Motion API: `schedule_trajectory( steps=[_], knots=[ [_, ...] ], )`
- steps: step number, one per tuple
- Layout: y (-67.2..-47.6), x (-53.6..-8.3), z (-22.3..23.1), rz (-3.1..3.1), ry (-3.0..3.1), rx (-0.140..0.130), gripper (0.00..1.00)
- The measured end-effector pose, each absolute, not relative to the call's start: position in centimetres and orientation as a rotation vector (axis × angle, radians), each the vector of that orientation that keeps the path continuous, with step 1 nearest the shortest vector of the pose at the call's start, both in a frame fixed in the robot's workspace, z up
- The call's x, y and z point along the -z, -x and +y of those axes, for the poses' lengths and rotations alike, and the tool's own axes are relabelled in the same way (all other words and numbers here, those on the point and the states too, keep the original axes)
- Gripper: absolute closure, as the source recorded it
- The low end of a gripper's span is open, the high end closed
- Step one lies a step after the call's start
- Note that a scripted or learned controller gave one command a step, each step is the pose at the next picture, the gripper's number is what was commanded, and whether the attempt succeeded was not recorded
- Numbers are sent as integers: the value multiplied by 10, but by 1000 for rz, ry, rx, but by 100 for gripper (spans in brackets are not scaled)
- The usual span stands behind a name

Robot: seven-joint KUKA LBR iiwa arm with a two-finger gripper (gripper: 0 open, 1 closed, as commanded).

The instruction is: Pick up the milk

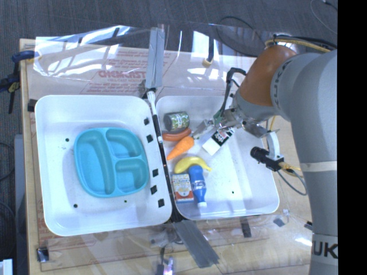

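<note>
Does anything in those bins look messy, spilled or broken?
Nothing spilled or broken. The right bin holds a loose jumble: carrot, banana, blue bottle and milk carton all lying flat. The blue tray sits slightly askew.

The divided tray [112,161] lies in the left bin [49,211]. The right bin [261,196] holds the can [176,120], carrot [180,146], banana [191,164], bottle [198,188] and milk [182,188].

Tabletop [86,76]: pale surface with red printed lettering, overlaid at the far side by clear plastic sheeting [114,44]. Directly on it, two shallow white bins side by side, touching along their inner edges: left bin [49,171] and right bin [258,193]. Blue clamp [20,56] at far left corner.
</note>
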State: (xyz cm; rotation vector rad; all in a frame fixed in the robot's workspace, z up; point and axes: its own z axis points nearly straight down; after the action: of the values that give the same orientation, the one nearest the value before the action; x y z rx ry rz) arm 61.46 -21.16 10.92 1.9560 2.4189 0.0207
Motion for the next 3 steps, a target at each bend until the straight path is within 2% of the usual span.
schedule_trajectory(
  steps=[1,2,3],
  knots=[
    [-616,-109,-213,2577,-1743,-10,0],
    [-614,-108,-213,2505,-1845,-14,0],
    [-614,-109,-213,2590,-1725,-8,0]
  ],
)
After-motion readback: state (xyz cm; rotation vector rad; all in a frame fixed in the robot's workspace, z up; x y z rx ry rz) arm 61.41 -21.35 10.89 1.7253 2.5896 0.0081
